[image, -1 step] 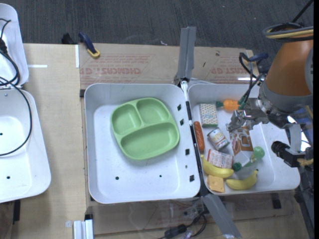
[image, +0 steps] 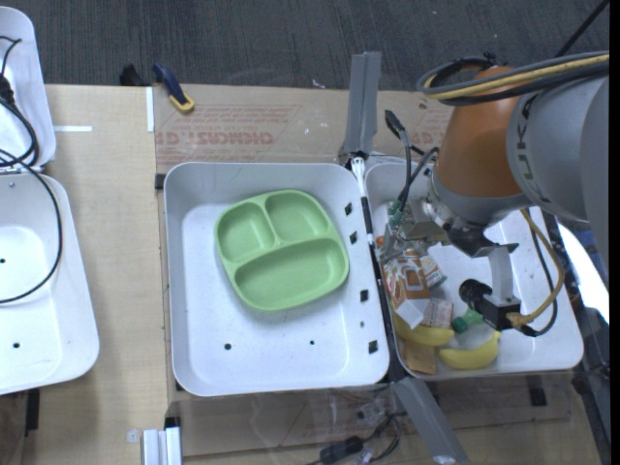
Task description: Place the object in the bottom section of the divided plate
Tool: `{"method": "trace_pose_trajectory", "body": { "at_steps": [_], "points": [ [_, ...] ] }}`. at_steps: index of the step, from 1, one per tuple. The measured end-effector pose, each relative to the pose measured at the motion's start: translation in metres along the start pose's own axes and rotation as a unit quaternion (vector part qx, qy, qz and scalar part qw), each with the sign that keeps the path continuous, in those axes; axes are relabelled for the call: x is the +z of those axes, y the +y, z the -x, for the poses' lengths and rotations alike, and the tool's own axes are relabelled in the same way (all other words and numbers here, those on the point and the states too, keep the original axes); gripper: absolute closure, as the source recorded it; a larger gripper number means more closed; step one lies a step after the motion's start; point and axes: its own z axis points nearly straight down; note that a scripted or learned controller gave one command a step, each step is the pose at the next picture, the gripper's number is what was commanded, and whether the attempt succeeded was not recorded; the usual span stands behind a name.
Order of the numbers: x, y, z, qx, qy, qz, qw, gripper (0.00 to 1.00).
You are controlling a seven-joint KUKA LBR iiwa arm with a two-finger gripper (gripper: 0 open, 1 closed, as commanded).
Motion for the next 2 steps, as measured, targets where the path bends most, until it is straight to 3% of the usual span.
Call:
{"method": "trace_pose_trajectory", "body": {
  "at_steps": [1, 2],
  "points": [
    [-0.032, -0.026, -0.099, 0.055, -0.001, 0.001, 0.9985, 1.0],
    [-0.024, -0.043, -0.128, 0.095, -0.001, 0.001, 0.9955, 1.0]
  ]
}}
